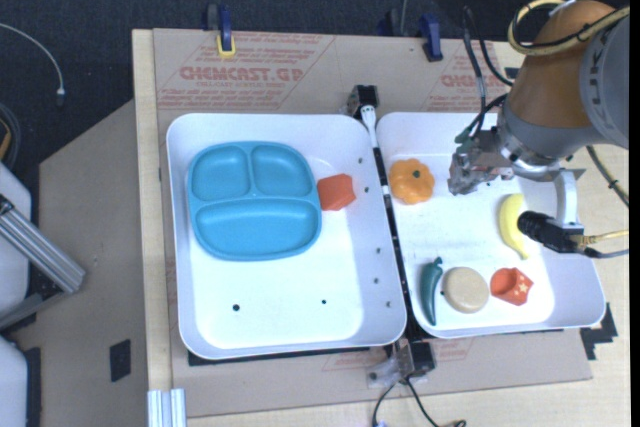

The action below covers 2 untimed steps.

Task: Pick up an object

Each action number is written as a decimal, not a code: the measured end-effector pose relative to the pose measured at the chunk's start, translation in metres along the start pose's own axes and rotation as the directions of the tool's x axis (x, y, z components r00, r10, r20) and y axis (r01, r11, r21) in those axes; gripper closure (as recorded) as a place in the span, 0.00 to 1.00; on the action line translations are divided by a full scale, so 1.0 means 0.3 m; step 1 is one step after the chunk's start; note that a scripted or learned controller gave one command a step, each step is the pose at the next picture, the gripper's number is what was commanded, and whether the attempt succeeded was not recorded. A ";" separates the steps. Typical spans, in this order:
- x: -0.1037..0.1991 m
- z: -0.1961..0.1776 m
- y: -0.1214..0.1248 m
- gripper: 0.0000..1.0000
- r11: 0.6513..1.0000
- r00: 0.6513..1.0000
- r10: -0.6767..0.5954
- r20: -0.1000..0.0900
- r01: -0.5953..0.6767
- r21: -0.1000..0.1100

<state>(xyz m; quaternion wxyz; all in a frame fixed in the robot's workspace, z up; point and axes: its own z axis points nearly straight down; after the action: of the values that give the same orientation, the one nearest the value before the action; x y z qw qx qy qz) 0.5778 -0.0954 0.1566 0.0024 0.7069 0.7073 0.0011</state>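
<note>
My gripper (463, 177) hangs over the upper part of the right bin (560, 315), just right of an orange pumpkin-shaped toy (411, 181). Nothing shows between its fingertips. A yellow banana (511, 222) lies below and to the right of the gripper. Near the front of that bin sit a dark teal pepper (431, 287), a round beige disc (465, 288) and a red piece (512, 285).
The left bin (270, 310) holds a blue divided plate (255, 200) and an orange-red block (337, 192) beside it. A black divider strip (385, 210) runs between the bins. Blue clamps (222, 23) hold the cardboard base at the back.
</note>
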 end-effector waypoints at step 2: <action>0.015 -0.217 -0.018 1.00 1.000 1.000 0.000 -0.001 0.000 0.001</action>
<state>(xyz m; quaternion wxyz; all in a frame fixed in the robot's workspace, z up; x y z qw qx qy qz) 0.5720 -0.0907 0.2218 0.0018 0.7068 0.7074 0.0010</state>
